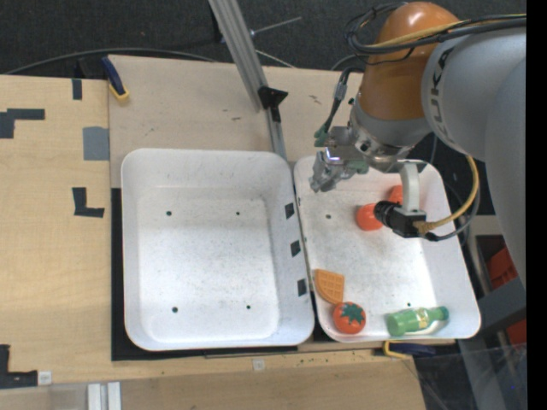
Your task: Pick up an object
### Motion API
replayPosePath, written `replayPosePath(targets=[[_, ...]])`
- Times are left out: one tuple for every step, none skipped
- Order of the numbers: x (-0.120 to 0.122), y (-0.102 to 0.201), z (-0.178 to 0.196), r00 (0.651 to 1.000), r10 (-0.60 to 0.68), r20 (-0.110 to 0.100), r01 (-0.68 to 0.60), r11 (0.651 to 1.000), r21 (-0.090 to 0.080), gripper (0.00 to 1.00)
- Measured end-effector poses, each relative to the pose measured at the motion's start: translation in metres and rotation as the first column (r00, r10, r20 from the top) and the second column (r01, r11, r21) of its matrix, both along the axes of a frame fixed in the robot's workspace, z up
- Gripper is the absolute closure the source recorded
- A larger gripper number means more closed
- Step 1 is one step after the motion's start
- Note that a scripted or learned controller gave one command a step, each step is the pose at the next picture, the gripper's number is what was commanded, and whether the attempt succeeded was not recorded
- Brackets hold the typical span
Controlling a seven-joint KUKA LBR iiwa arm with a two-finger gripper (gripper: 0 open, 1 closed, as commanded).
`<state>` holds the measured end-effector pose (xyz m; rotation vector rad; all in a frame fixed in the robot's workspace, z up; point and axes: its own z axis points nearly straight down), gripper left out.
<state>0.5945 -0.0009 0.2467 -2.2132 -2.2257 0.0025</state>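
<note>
One green bottle (416, 319), one tomato (349, 316), one waffle wedge (329, 284), two bins (205, 336)

The grey arm (479, 84) reaches in from the right, its orange band (410, 32) uppermost. Its hand (327, 176) points downward, wrist bent left.

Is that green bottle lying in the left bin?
No, the green bottle lies in the right bin, near its front edge.
</note>
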Motion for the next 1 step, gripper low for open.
replayPosePath(targets=[[-0.0244,0.0465,-0.0094,1.000,0.000,-0.002,0.000,1.000,0.000,1.00]])
